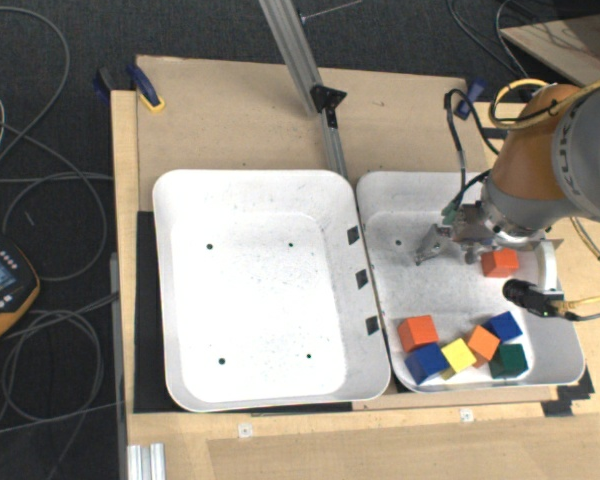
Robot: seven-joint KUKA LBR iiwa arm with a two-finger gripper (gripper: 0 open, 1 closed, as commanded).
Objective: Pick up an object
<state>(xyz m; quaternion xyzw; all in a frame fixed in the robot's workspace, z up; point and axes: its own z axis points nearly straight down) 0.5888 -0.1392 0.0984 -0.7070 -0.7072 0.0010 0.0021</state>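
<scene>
The blocks [463, 348] cluster at the right bin's [400, 208] near edge; the hand [448, 243] hangs spread, wrist partly hiding an orange block [500, 262].

Six small blocks lie in the right bin [380, 208]. Along its near wall cluster an orange block [417, 331], a blue block [429, 363], a yellow block [459, 355], a smaller orange block [483, 343], another blue block [504, 325] and a green block [509, 360]. A lone orange-red block [500, 262] sits farther back, near that bin's right wall.
</scene>
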